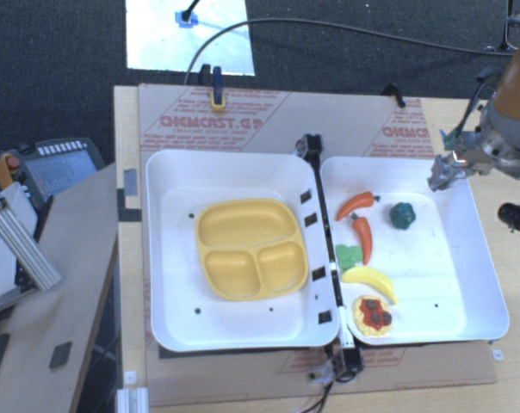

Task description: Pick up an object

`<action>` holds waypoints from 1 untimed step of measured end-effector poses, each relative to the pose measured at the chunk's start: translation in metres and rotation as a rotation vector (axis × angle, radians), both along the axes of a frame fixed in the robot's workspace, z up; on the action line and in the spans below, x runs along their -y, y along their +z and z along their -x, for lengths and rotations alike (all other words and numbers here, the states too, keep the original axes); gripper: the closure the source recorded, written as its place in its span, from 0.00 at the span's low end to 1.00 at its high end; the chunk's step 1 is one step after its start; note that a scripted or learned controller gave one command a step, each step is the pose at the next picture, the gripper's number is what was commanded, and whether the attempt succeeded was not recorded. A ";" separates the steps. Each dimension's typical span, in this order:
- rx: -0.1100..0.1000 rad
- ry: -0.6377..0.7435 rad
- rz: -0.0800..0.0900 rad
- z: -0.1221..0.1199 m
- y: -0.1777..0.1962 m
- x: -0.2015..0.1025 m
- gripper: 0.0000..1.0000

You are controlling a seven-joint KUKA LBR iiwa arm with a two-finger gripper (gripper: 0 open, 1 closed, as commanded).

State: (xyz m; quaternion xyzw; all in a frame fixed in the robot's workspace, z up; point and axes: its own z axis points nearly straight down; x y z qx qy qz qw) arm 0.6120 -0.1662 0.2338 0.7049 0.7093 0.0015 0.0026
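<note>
Two Bins, Toy Food on the Right, Hand at the Far Rim

Two shallow white bins sat side by side on the counter (131,256), over a sheet of printed cardboard (269,114). The left bin (170,317) carried a yellow divided tray (247,248) lying flat near its middle, with three compartments. The right bin (467,299) held the toy food, gathered toward its left side. The arm (511,119) reached in from the right, and its hand (441,177) hung over the far right rim of the right bin, well apart from every item; whether it was open or closed could not be told.

A yellow banana (370,281) lay near the divider, just beside a green leafy piece (349,255). Two orange-red peppers lay nearby: one chili pepper (355,204) slanted toward the far side, another pepper (363,238) pointing downward beside the green piece. A small pizza-like disc (373,315) with red topping rested at the near left corner. A dark green lump (403,215) sat alone, closest to the hand.
</note>
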 end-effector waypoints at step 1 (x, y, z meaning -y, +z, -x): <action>-0.002 0.004 -0.004 -0.006 0.009 -0.057 1.00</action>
